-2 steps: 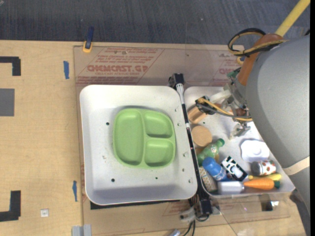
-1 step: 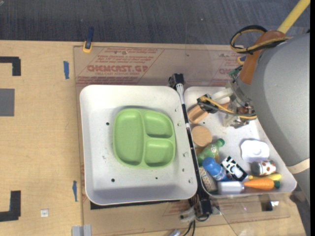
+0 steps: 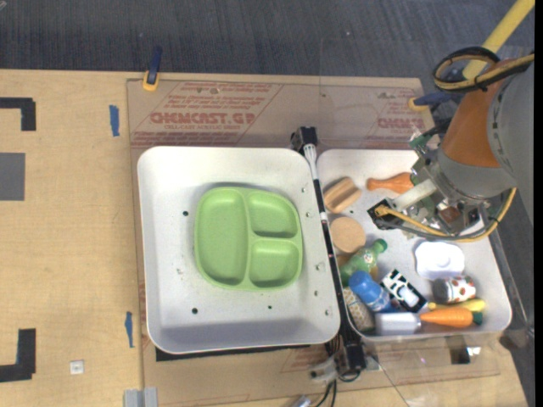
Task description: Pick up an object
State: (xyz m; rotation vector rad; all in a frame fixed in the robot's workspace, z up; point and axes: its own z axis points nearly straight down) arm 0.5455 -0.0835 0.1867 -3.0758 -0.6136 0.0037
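My gripper (image 3: pixel 439 212) hangs low over the back right part of the right bin (image 3: pixel 501 278), under the grey wrist with the orange band (image 3: pixel 467 134). A black and yellow cable loops around it. Just left of it lie an orange toy drumstick (image 3: pixel 389 181) and a tan bun (image 3: pixel 339 193). Directly in front of it sits a white container (image 3: pixel 439 259). The wrist hides whatever is under the gripper.
The right bin also holds a round tan disc (image 3: pixel 346 233), a green bottle (image 3: pixel 365 255), a blue bottle (image 3: pixel 366 288), a black-and-white item (image 3: pixel 403 288), a carrot (image 3: pixel 448 316) and a white tube (image 3: pixel 394 321). A green divided plate (image 3: pixel 250 237) lies in the left bin (image 3: pixel 170 227).
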